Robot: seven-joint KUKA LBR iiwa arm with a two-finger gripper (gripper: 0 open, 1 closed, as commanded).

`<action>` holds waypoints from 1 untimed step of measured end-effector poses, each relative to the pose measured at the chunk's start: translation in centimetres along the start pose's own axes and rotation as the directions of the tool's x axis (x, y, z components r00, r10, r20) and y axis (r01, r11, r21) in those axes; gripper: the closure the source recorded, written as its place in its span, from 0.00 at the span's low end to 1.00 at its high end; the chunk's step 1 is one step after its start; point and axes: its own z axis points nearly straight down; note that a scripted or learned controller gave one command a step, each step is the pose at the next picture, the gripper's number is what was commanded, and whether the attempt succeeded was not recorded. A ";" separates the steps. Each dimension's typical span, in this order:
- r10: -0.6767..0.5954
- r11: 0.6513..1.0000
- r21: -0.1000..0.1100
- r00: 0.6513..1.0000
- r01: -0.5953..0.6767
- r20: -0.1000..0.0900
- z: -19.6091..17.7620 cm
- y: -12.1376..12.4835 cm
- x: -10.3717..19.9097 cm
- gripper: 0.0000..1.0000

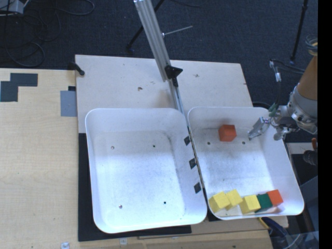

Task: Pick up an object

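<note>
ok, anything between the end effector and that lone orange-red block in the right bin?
Nothing visible. The end effector sits to the right of the orange-red block, with bare floor of the right bin between them. The other blocks lie along the near wall.

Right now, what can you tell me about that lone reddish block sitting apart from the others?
The red-orange block is a small cube with plain matte faces, possibly wood or foam. It rests flat on the floor of the right bin, in its far half, touching nothing else. The end effector hangs just to its right, apart from it. The other blocks lie bunched along the bin's near edge, well away from it.
</note>
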 end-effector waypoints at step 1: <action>0.001 1.000 0.006 1.000 -0.001 -0.004 11.1 4.1 4.4 0.00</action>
